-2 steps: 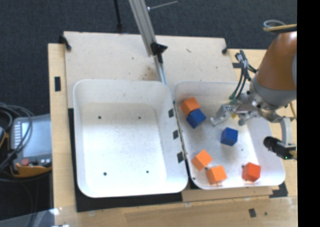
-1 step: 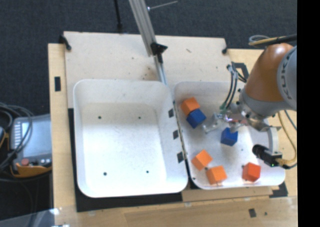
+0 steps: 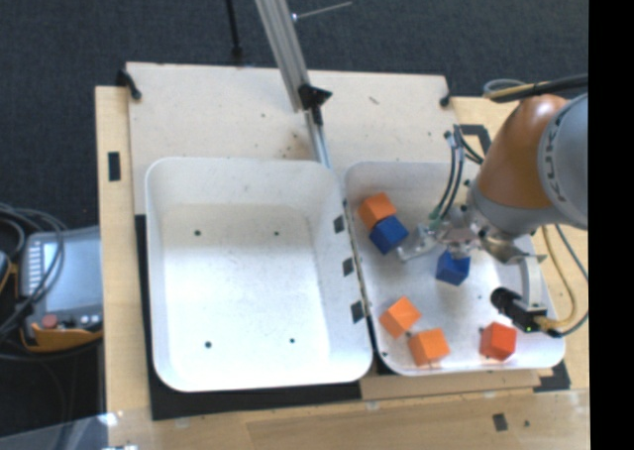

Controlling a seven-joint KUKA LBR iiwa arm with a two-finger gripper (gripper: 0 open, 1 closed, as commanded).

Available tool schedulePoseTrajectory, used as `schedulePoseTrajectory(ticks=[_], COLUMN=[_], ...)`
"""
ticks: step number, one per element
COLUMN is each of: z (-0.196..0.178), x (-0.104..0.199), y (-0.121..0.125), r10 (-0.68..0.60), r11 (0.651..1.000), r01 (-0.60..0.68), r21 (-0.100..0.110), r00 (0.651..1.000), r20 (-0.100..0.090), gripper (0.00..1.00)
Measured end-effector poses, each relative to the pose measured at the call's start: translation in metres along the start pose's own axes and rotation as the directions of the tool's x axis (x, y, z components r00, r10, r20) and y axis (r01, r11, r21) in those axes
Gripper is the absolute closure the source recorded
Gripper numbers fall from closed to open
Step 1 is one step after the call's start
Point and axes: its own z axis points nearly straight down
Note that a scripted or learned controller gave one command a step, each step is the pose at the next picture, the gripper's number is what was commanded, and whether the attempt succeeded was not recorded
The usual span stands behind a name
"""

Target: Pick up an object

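Approach step: claw (image 3: 448, 248) hovers low in the right bin (image 3: 416, 180), just above a blue cube (image 3: 453, 269). Opening cannot be determined. Next move likely requires descent, then closure.

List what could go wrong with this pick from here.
1. The gripper sits right at a blue cube; an off-centre close may nudge it away.
2. Another blue cube touches an orange cube nearby; a sweep left could knock both.
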Motion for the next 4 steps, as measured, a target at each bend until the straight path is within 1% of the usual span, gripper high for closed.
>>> schedulePoseTrajectory(ticks=[1, 2, 3, 4], z=[-0.009, -0.073, -0.081, -0.077], x=[-0.002, -0.006, -0.006, 0.04], y=[0.001, 0.005, 0.006, 0.019], r10=[0.009, -0.006, -0.006, -0.009], r11=[1.0, 1.0, 1.0, 1.0], r01=[-0.009, 0.006, 0.006, 0.009], r21=[-0.006, 0.017, 0.022, 0.023], r00=[1.0, 1.0, 1.0, 1.0], r20=[0.002, -0.007, -0.01, -0.01], gripper=[1.0, 1.0, 1.0, 1.0])
